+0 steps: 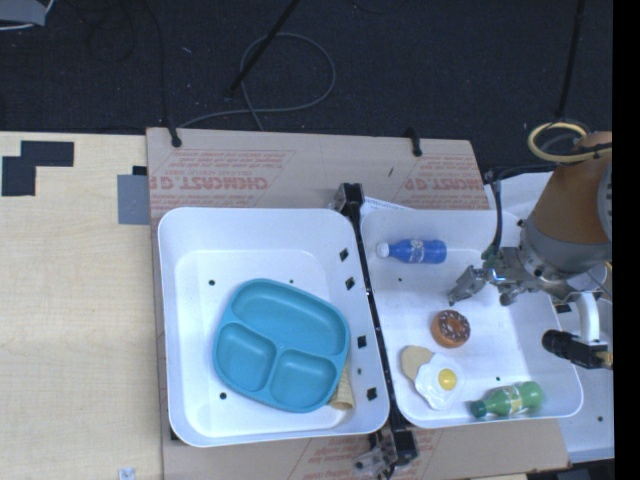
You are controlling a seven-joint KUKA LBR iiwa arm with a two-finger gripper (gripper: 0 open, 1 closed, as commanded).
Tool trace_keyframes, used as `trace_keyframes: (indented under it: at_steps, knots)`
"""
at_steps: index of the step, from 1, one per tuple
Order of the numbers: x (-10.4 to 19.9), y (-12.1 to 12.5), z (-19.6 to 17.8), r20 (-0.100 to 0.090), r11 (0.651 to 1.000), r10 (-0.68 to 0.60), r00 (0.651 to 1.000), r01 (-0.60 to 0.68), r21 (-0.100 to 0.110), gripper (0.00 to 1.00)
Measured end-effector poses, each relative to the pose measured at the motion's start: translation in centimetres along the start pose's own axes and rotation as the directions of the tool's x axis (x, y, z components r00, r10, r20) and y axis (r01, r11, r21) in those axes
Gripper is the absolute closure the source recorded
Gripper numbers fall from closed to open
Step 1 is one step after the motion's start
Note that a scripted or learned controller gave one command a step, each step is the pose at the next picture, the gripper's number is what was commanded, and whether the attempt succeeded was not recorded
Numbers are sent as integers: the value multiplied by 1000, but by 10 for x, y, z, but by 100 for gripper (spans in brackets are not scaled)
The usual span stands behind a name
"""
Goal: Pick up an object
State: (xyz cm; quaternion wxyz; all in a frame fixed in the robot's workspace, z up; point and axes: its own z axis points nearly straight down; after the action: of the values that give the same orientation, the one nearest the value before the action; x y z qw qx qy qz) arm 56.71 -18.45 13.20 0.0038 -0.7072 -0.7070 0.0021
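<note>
I took the doughnut [450, 328] as my reference point; it lay flat on the floor of the right-hand bin [560, 408], chocolate icing upward, untouched by me. My gripper [478, 286] hung just up and to the right of the doughnut, over the bin floor, apart from it. The fingers [463, 290] pointed left toward the bin's centre. They were small, grey and partly merged with their own shadow, so I could not tell whether they were parted or pressed together. Nothing was visible between them.

Up and to the left of the doughnut lay a blue bottle [415, 252] on its side, white cap pointing left. Just below the doughnut lay a fried egg [439, 381], overlapping a pale flat piece [412, 358] whose shape I could not make out. Below and to the right of the doughnut, a green bottle [510, 399] rested on its side against the bin's near wall.

Well to the left of the doughnut, in the left-hand bin [190, 238], sat a blue divided plate [282, 344]. A tan item [343, 395] protruded from under its lower right edge, mostly hidden.

My arm [570, 213] was cut off at the right edge.
</note>
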Motion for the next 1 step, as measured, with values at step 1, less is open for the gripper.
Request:
trace_keyframes:
  at_steps: [1]
  knots:
    - [1, 0, 46, 1, 1000, 1, 1000, -1, -5, 0]
